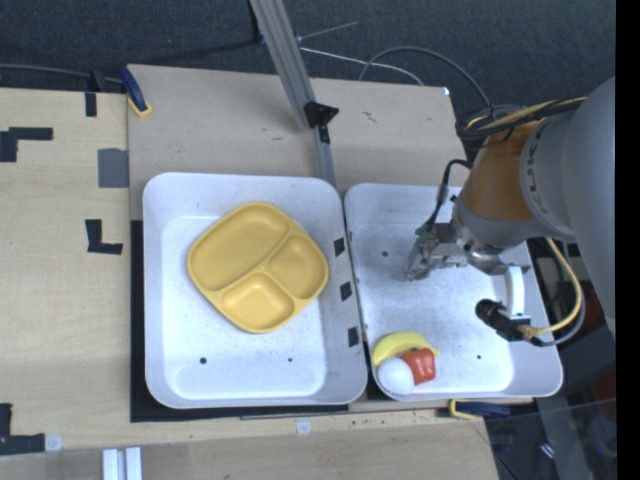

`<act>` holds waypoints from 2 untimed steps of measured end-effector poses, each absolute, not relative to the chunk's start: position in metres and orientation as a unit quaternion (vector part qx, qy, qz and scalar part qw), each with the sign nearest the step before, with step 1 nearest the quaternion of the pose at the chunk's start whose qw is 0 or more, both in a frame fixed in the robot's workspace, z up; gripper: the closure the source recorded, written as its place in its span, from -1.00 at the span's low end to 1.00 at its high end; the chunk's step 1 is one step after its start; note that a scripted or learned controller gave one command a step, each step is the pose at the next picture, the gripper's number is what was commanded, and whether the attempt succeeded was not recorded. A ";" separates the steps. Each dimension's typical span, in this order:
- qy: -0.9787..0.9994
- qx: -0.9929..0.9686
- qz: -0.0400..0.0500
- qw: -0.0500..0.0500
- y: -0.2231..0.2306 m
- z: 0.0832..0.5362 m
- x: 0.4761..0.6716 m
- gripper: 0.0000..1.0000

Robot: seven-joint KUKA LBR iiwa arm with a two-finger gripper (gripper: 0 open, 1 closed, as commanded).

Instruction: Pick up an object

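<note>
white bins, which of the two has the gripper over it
The right-hand shallow white bin: the gripper hangs above its speckled floor, and small yellow, white and red objects sit at its near corner. The left-hand white bin holds the yellow divided plate.

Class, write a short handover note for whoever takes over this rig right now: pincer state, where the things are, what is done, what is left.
Pincer: low over the right white bin, mid-floor, nothing seen in it.
Small cluster of yellow, white and red toy pieces: right bin's near-left corner.
Yellow three-compartment plastic plate: flat in the left white bin.
Done: nothing lifted.
Left: grasp an object and raise it.
</note>
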State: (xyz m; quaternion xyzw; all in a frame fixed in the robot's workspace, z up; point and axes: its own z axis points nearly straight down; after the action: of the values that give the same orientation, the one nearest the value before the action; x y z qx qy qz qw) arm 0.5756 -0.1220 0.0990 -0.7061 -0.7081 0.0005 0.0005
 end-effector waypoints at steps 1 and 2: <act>-0.708 -0.706 -0.001 -0.001 -0.121 0.141 0.577 1.00; -0.708 -0.706 -0.001 -0.002 -0.120 0.204 0.576 1.00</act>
State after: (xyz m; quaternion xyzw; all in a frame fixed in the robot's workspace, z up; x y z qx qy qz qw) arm 0.5764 -0.1202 0.2042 -0.7065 -0.7077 -0.0015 -0.0023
